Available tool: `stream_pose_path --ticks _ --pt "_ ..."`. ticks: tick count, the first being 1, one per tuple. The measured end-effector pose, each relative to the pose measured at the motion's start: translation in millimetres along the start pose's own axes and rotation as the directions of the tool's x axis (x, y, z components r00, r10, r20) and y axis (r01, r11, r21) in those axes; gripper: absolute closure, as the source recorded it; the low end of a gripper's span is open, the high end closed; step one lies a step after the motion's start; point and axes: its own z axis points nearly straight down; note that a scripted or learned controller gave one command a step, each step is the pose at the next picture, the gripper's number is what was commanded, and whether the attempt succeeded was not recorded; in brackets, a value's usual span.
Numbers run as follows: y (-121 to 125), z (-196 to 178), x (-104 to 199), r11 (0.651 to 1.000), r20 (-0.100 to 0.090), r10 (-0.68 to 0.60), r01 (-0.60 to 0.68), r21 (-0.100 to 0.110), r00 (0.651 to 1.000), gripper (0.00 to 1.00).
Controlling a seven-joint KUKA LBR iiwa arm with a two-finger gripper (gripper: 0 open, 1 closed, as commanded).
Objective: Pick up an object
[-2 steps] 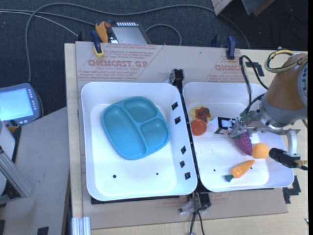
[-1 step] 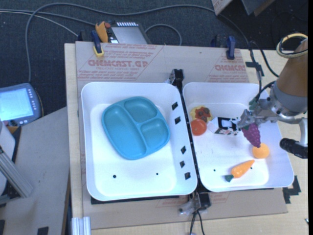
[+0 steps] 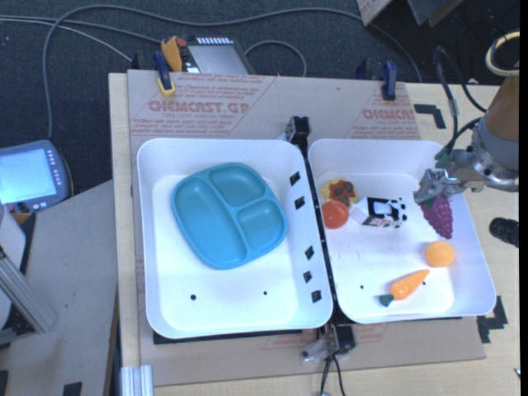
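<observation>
Grapes hang right under the gripper, touching it, near the right bin's far right wall; whether it pinches them I cannot tell. Orange and carrot lie close below, with bare floor between toy cow and carrot.

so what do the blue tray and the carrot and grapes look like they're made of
Blue tray: likely molded plastic, one even colour, smooth rounded compartment ridges with a soft sheen. Carrot: probably plastic toy food, flat bright orange with a small green stub. Grapes: seemingly plastic or rubber, a bumpy dull purple cluster; too small to tell which.
</observation>
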Motion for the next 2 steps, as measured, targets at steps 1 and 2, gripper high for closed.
stream_pose_path --ticks 1,2 --pt "11.3 -13.0 57.0 1.000 -0.003 -0.005 0.005 0.003 1.000 1.00" --pt "29.6 -17.3 107.2 1.000 -0.003 -0.005 0.005 0.004 1.000 1.00"
